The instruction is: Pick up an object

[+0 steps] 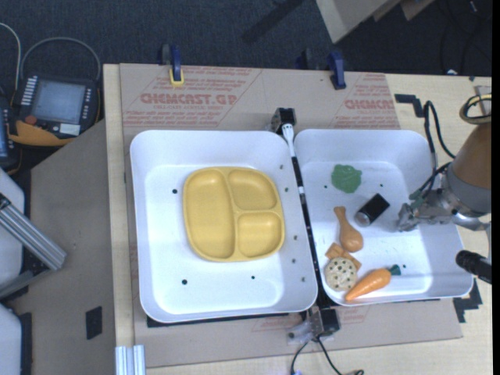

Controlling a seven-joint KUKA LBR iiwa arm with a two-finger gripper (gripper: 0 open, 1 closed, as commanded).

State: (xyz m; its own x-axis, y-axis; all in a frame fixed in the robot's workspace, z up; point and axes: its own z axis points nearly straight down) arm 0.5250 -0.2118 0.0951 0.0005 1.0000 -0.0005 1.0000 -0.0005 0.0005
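The right bin [398, 151] holds several toy foods: a green broccoli piece [346, 178], a small black block [373, 208], a tan chicken drumstick [348, 230], a round cracker [341, 271] and an orange carrot [369, 283]. My gripper [412, 214] hangs low at the bin's right side, just right of the black block and apart from it. Nothing shows between its fingers.
The left bin [156, 209] holds a yellow three-compartment tray [231, 212]. The grey arm with its orange band [476, 166] comes in over the right bin's right rim. Clamps and cables sit along the bench's back edge and between the bins.
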